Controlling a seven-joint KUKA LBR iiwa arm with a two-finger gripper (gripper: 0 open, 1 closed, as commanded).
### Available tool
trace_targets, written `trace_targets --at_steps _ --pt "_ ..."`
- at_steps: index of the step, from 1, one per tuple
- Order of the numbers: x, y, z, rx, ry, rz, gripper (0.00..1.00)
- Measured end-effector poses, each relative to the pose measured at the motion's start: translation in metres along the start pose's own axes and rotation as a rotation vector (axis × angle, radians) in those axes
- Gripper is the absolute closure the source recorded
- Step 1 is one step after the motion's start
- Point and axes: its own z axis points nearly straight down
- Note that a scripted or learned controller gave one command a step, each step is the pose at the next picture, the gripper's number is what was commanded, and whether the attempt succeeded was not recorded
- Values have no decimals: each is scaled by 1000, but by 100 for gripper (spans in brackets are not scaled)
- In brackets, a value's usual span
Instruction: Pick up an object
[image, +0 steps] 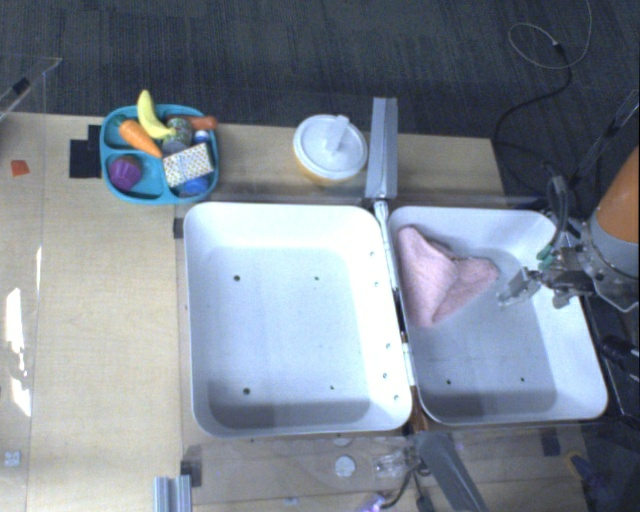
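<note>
A crumpled pink cloth (438, 278) lies in the upper left part of the right white bin (575, 350), with one tip pointing right. My gripper (520, 286) hangs low over that bin, just right of the cloth's tip and close to it. Whether it touches the cloth is unclear. The grey arm with its orange band (622, 215) comes in from the right edge.
The left white bin (196, 330) sits beside the right one. Behind the bins stand a blue tray (110, 185) of toy food, a white lidded cup (330, 147) and a grey metal post (381, 150). Cables trail at the far right.
</note>
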Motion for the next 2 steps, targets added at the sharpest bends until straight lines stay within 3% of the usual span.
trace_targets --at_steps 1,2 --pt "-4 49 -41 -3 -1 -121 0" --pt "31 73 91 2 0 31 0"
